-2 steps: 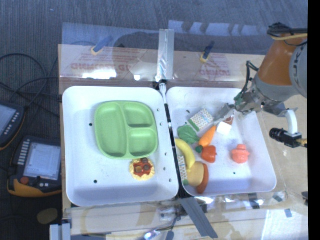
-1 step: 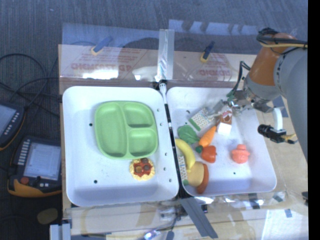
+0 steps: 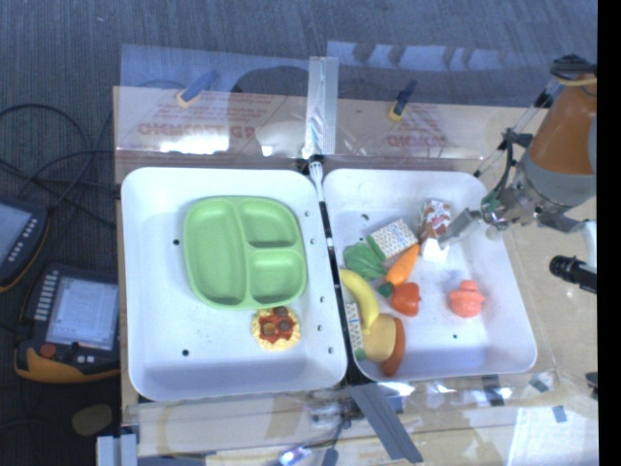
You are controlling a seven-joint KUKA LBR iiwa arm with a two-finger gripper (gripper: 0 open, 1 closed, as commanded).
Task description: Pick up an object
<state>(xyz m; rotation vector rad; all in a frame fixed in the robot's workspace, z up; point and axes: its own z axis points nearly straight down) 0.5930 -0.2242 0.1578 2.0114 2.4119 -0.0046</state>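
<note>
- Several toys crowd the spot under the jaws (image 3: 439, 243), which sit low in the right bin (image 3: 505, 357), right of frame centre; I cannot tell their state, nor whether they grip anything.
- Touching or just beside them lie a small white piece (image 3: 433, 251), a brown packet (image 3: 433, 216) and a carrot (image 3: 403, 263). A close here could catch two at once, or pinch an edge that slips out on the lift.
- The patterned box (image 3: 392, 236) and green vegetable (image 3: 363, 258) lie just left; a nudge could shove them against the bin divider.
- The orange fruit (image 3: 467, 299) sits apart, lower right, an easier target in my judgement.
- The banana (image 3: 363, 299) and bun (image 3: 381, 339) hug the left wall, hard to reach.
- The left bin holds a green plate (image 3: 245, 250) and a small pizza (image 3: 276, 327).
</note>
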